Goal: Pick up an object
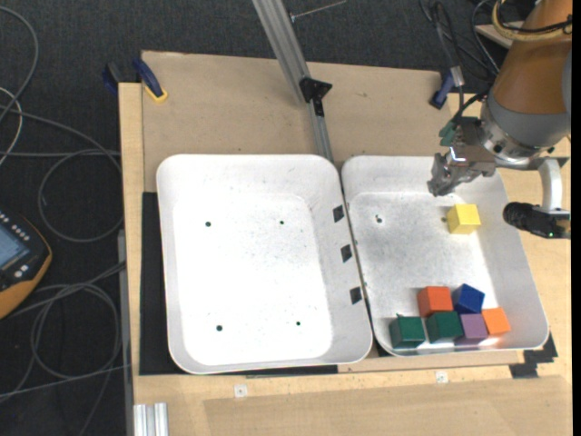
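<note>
gripper (442, 182) seen above right bin (381, 243), finger state could not be told | yellow cube (463, 218) lay just beside, apart from the cluster | descent best centred over it

Left bin (182, 243) floor open. Right bin (517, 271): yellow cube (463, 218) far right, block cluster (451, 316) crowds near-right corner; middle floor open.

Yellow cube (463, 218) sits alone, upper right bin (399, 243).
</note>
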### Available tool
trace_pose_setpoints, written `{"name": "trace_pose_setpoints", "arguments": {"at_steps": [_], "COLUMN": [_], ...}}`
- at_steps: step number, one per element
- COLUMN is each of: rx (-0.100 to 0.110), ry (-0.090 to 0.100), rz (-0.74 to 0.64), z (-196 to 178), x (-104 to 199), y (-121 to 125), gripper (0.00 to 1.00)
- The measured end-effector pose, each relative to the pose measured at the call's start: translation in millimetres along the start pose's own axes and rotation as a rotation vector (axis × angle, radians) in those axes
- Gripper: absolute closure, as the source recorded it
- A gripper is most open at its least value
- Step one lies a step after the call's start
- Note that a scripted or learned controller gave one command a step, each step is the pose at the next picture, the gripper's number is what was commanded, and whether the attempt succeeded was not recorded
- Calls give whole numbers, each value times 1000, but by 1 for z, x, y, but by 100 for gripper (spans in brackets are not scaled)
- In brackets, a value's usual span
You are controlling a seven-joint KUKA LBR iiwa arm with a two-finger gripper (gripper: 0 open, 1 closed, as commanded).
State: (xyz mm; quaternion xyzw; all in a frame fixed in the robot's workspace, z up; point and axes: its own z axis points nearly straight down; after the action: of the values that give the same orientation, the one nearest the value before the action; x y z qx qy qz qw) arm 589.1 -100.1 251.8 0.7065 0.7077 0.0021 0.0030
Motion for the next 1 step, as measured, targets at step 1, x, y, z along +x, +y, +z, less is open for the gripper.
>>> {"name": "trace_pose_setpoints", "arguments": {"at_steps": [1], "rx": [3], "ry": [3], "rz": [-5], "z": [-4], "x": [53], "y": [14], "gripper": [100]}}
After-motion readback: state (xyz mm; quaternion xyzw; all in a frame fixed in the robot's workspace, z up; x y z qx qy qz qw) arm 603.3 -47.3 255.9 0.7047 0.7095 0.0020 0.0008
